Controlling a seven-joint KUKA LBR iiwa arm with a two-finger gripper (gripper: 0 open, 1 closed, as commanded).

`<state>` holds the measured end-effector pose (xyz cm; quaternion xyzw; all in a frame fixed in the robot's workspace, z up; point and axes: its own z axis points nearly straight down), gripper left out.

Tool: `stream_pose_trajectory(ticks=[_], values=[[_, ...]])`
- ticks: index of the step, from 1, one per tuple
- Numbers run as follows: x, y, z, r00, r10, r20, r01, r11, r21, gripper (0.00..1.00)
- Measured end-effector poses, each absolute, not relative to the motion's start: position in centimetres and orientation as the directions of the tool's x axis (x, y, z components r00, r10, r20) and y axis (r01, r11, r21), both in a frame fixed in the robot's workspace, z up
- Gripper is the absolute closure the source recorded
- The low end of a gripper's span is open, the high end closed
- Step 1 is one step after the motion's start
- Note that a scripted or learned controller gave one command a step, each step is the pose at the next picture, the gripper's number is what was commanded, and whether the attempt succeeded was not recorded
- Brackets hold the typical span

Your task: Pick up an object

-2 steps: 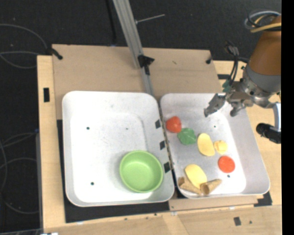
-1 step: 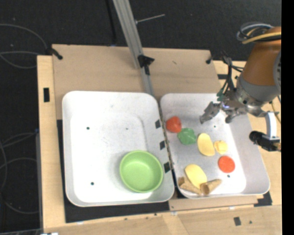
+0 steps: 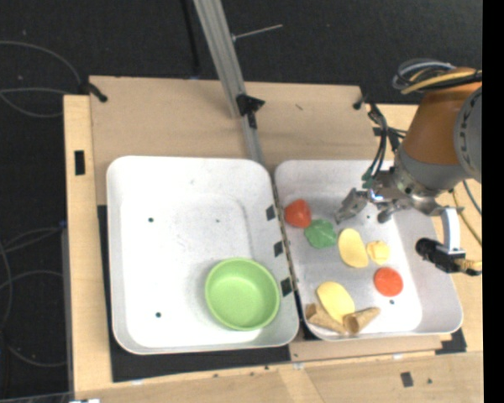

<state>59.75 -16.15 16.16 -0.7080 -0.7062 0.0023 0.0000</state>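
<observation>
1. The gripper (image 3: 365,206) hangs over the upper part of the right bin (image 3: 441,313), its two fingers spread apart with nothing between them; one tip points toward 8 o'clock, the other toward 5 o'clock.
2. Nearest below it lies a yellow oval piece (image 3: 352,248), smooth and matte, its long axis running from 11 to 5 o'clock.
3. A green lumpy piece (image 3: 322,234) sits at 9 o'clock of that oval, touching or almost touching a red rounded piece (image 3: 298,214) at its 10 o'clock.
4. A small yellow piece (image 3: 378,251) lies just beside the oval at 3 o'clock; its shape is too blurred to name.
5. An orange-red ball (image 3: 388,281) rests at 5 o'clock of the oval.
6. Near the bin's bottom edge a second yellow oval (image 3: 335,300) points from 10 to 4 o'clock, beside a tan cone-like piece (image 3: 362,317) whose narrow end points toward 3 o'clock.
7. The left bin (image 3: 151,191) holds a green bowl (image 3: 242,293), round and glossy, at its 5 o'clock corner.
8. The arm's wrist is cut off at the view's right, hiding the bin's upper right corner.
</observation>
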Motion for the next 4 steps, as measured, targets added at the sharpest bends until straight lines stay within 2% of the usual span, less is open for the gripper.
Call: stream_pose_trajectory(ticks=[1,2,3,4], values=[[59.9,-16.1,17.6,0.004,1.0,-0.002,1.0,-0.004,0.004,1.0],[60.9,-16.8,22.5,-0.003,1.0,-0.001,1.0,0.003,0.007,1.0],[61.0,-16.9,27.3,-0.003,1.0,-0.001,1.0,0.003,0.006,1.0],[61.9,-11.9,25.9,-0.005,1.0,0.0,1.0,0.005,0.0,1.0]])
